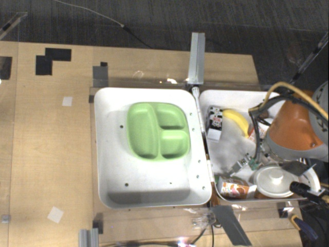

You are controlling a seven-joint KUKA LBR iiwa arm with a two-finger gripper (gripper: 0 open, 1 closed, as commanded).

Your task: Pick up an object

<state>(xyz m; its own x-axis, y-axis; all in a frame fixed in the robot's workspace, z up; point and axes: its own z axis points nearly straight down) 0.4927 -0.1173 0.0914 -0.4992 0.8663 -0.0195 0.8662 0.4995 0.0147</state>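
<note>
The right bin (232, 94) holds several objects. A yellow banana (235, 120) lies near its far side, and a small black and white carton (214, 122) stands just left of it. A brown packet (234, 190) lies along the near wall, next to a round white dish (273, 181). My arm, with its orange band (291, 126), reaches in from the right and covers the bin's right half. My gripper (243, 164) points down over the bin floor between the banana and the brown packet. I see nothing held in it.
The left bin (110, 158) holds a green divided plate (157, 130). A metal post (196, 58) stands behind the wall between the bins. Cables loop around the arm's wrist (267, 104). Wooden bench (46, 153) stretches out to the left.
</note>
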